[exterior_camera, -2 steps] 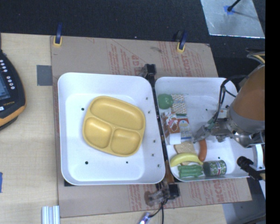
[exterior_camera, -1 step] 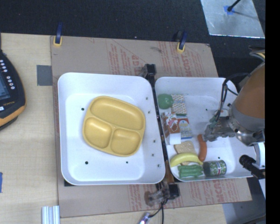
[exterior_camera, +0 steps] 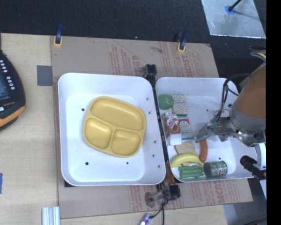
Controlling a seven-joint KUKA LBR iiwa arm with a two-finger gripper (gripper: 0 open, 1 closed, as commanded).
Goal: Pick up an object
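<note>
The right white bin [exterior_camera: 196, 84] holds several items. A green ball [exterior_camera: 165, 101] lies at its back left, next to a patterned packet [exterior_camera: 179, 105] and a red packet [exterior_camera: 174, 124]. Nearer the front are a bread slice [exterior_camera: 185, 148], a banana [exterior_camera: 185, 160], a green vegetable [exterior_camera: 191, 172], a green-labelled can [exterior_camera: 216, 168] and an orange sausage [exterior_camera: 203, 150]. My gripper [exterior_camera: 202, 133] reaches in from the right and hangs low over the middle of this bin, just above the sausage's top end and right of the red packet. Nothing visibly sits in it.
The left white bin [exterior_camera: 70, 168] holds a yellow three-compartment plate [exterior_camera: 113, 125]. A black clip [exterior_camera: 150, 70] sits at the back between the bins. A teach pendant [exterior_camera: 2, 95] lies on the bench at the far left. Cables hang beside the wrist [exterior_camera: 223, 100].
</note>
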